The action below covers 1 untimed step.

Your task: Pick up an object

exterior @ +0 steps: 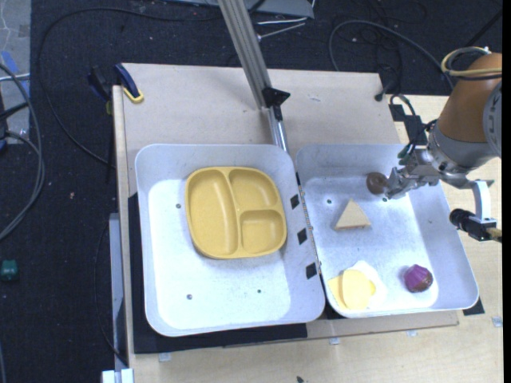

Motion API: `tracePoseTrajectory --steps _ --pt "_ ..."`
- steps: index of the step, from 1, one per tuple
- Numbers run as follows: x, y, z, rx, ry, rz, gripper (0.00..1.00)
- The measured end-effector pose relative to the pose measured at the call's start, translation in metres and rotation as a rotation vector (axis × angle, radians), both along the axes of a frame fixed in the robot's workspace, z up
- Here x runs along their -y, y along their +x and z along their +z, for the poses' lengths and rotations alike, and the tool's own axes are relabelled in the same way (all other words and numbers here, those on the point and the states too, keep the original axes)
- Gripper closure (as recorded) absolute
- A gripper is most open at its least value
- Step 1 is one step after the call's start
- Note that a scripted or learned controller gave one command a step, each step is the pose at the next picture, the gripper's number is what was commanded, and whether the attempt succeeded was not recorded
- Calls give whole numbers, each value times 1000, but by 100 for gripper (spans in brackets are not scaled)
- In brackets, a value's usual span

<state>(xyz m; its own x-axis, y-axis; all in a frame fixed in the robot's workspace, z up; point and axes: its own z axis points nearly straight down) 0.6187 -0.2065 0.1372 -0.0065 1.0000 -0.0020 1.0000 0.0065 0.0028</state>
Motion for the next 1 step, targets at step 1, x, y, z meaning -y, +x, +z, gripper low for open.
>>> tracePoseTrajectory --steps 1 --pt "8 1 48 4 -1 -5 100"
